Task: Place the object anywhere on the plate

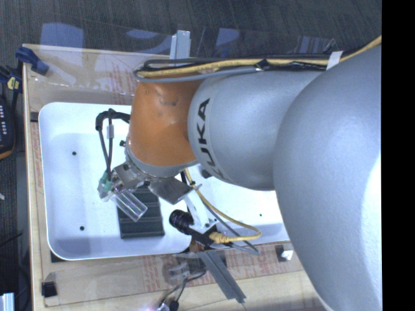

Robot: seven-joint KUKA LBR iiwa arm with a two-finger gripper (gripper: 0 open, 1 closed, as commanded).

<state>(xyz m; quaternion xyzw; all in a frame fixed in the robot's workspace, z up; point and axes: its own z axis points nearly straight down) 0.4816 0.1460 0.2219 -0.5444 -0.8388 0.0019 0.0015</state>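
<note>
Overhead, the single camera view counts out as follows: one arm (259, 128), grey with an orange band, reaching in from the right and covering much of the scene; two white bins, of which the left bin (65, 173) is open to sight and the right bin (262, 214) shows as a narrow strip of floor beneath the arm. One dark ribbed slab (146, 224) lies flat on the left bin's floor, near that bin's lower wall. It is possibly the task's object, though the slant and the hardware above it leave that unsure. Two small dark dots mark the left bin's floor, well apart from each other.

One gripper (128, 198) hangs below the orange band, over the upper left corner of the slab. A clear, pale part of it overlaps the slab's top edge; whether it touches the slab cannot be told. Whether the gripper is open or closed cannot be told either, and nothing is plainly held in it. One small green piece (104, 186) sits at the gripper's left side. One black cable (104, 129) loops above it, and one yellow cable (227, 62) runs along the arm's top.
</note>
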